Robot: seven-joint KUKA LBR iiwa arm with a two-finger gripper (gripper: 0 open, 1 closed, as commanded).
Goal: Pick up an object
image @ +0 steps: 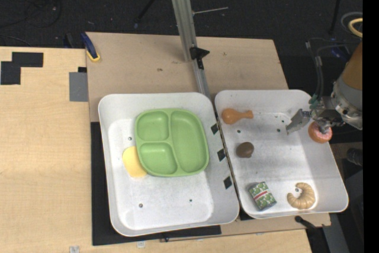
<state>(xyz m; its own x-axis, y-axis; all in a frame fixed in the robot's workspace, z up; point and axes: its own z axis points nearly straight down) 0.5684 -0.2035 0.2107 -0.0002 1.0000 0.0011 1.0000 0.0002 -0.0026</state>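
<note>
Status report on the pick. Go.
Gripper at right bin's far right edge, nothing seen held. Pink donut just beside it, at the rim. Brown ball, croissant, green packet lie apart, unobstructed.

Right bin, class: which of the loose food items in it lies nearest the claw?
The pink doughnut at the right bin's right rim, just beside the claw. The drumstick, brown ball and croissant lie farther away.

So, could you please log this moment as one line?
gripper: right bin, upper right, fingers unclear | nearby: pink donut at rim | loose: drumstick, brown ball, croissant, green packet
</note>
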